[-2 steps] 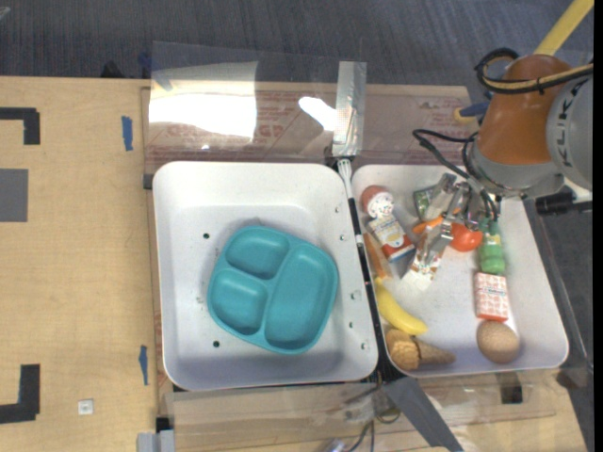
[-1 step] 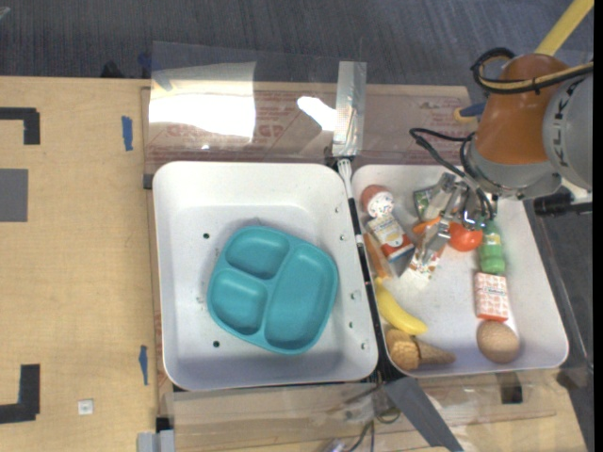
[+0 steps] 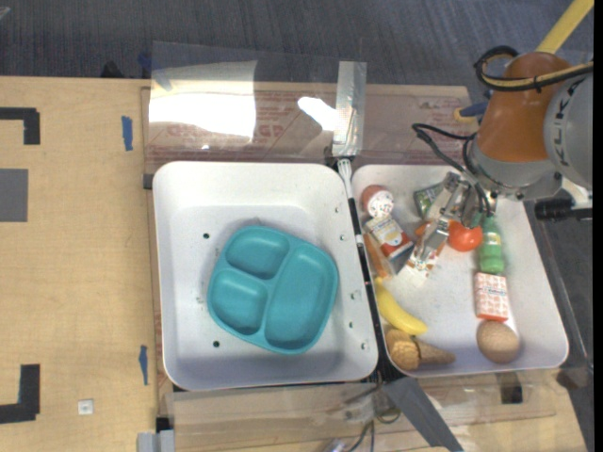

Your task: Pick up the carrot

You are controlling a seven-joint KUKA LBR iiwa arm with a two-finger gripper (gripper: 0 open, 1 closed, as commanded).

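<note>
Gripper (image 3: 429,250), fingers slightly parted and holding nothing, low in the right bin (image 3: 546,290) just right of the carrot (image 3: 377,257) lying along the left wall; crowding bottle (image 3: 382,217) may block the grasp.

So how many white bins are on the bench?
2. The left bin holds a teal divided plate; the right bin holds the toy food, with the gripper over it.
</note>
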